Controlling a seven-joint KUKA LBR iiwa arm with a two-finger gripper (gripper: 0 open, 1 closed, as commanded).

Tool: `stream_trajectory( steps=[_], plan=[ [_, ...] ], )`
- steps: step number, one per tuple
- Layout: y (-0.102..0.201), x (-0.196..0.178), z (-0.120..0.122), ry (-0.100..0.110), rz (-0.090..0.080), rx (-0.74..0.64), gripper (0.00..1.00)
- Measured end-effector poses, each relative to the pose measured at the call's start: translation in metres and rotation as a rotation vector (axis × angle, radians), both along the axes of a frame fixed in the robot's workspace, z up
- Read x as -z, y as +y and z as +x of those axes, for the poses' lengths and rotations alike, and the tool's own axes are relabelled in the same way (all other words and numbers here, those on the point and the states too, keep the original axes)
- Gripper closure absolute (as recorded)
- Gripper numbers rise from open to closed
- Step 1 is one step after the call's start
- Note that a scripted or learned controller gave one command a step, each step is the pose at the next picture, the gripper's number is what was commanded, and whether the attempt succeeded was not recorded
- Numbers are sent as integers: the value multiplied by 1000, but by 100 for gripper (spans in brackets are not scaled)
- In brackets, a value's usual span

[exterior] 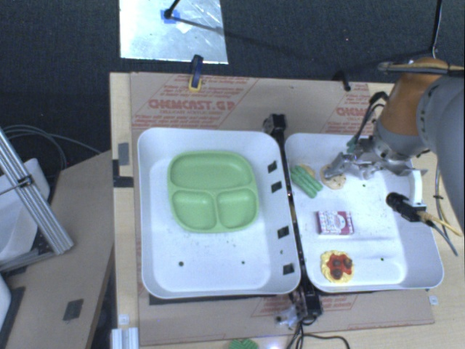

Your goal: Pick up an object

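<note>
Two white bins sit side by side on the bench, and the arm (418, 111) leans in from the right over the far part of the right bin (381, 227). Its gripper (336, 170) is down low near that bin's far left corner, right above a small tan disc (335, 182) that lies on the bin floor. From here the gripper seems to meet the disc's far edge, though I cannot tell if it really touches. Whether the gripper is spread wide or closed narrow I cannot tell either, and nothing shows as held in it. Just left of the disc, close to the bin's left wall, lies a green ridged piece (306, 180), set at a slant. Nearer the middle of the bin is a pink box (335, 222), lying flat and well clear of the gripper. Toward the near left corner rests a yellow and red piece (337, 265). The left bin (149, 217) holds a green divided plate (213, 191), which lies flat in its far half.
</note>
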State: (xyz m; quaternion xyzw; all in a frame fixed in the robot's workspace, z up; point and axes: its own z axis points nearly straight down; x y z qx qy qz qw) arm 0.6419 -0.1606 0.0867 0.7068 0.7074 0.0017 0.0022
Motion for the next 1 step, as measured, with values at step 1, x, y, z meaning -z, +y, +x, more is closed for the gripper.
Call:
stream_trajectory(
  steps=[1],
  plan=[
    [9, 2, -24, 5, 0, 1, 0]
  ],
)
